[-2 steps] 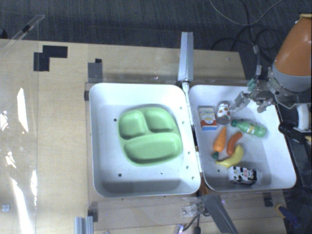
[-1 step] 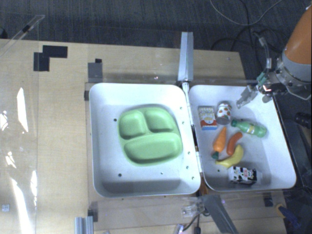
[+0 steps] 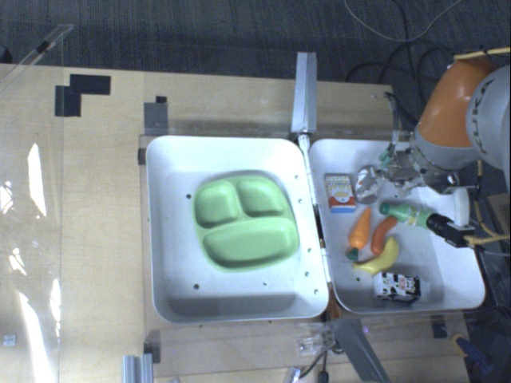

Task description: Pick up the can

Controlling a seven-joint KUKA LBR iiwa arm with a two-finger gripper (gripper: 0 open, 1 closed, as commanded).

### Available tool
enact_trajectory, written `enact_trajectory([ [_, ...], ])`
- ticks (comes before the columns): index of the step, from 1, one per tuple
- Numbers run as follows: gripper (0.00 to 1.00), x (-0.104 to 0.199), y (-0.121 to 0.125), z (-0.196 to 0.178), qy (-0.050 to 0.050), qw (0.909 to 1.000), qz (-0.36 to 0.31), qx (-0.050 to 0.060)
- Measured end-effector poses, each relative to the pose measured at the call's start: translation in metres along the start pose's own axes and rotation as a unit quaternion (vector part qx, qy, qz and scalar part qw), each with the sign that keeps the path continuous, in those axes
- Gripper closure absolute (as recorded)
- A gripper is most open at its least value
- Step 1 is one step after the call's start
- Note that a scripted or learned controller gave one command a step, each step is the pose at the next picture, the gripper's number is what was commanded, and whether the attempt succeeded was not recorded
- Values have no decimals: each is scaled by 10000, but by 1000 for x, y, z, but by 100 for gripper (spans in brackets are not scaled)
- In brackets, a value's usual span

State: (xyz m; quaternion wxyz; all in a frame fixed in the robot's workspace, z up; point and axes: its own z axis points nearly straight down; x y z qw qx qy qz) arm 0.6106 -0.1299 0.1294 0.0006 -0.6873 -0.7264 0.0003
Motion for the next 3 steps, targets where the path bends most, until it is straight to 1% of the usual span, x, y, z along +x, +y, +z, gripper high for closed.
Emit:
enact_trajectory([
  [1, 0, 12, 51, 35, -19, 9997, 225, -79],
  [2, 100, 14, 54, 22, -19, 9997, 190, -118],
  [3, 100, 68, 47, -84, -5, 9929, 1192, -19],
])
